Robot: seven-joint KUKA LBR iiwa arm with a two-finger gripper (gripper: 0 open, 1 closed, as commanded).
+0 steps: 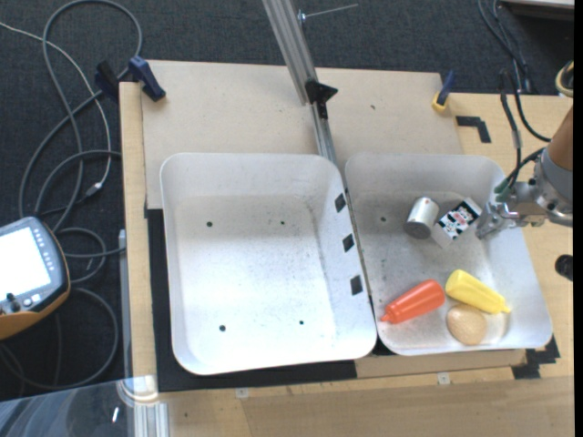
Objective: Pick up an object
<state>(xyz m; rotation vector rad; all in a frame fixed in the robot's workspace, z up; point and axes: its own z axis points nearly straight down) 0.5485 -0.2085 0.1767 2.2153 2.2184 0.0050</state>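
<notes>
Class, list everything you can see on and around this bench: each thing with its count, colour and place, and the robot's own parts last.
Bins: 2, white, side by side on the bench.
Can: 1, silver, right bin, far part.
Box: 1, white and black, right bin, beside the can.
Carrot: 1, orange, right bin, near edge.
Corn: 1, yellow, right bin, near edge.
Potato: 1, tan, right bin, near corner.
Pendant: 1, orange with screen, left of the bench.
Arm: 1, grey, right edge.
Pincer: 1, beside the box.

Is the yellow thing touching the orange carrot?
Apart. The camera view shows a strip of white bin floor between the yellow thing and the orange carrot in the right bin.
</notes>
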